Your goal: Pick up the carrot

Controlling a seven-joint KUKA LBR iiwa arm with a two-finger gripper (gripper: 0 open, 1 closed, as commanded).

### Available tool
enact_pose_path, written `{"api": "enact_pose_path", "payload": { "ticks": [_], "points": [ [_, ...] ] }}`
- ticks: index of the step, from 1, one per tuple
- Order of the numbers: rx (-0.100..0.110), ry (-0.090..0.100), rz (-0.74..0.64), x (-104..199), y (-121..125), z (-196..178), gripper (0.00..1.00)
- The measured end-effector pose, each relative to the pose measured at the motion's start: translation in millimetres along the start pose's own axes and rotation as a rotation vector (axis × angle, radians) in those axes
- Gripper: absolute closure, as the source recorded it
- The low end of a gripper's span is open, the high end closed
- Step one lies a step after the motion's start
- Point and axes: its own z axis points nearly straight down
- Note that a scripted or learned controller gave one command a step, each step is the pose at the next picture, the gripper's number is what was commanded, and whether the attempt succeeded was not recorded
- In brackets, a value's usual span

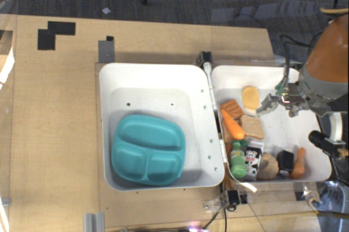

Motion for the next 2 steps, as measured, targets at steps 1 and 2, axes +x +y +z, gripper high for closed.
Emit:
{"api": "enact_pose_path", "payload": {
  "ticks": [1,2],
  "points": [
    [-0.014,-0.006,0.039,38,1,98,0.0],
    [-0.025,-0.008,-0.098,-32,7,101,0.0]
  ]
}}
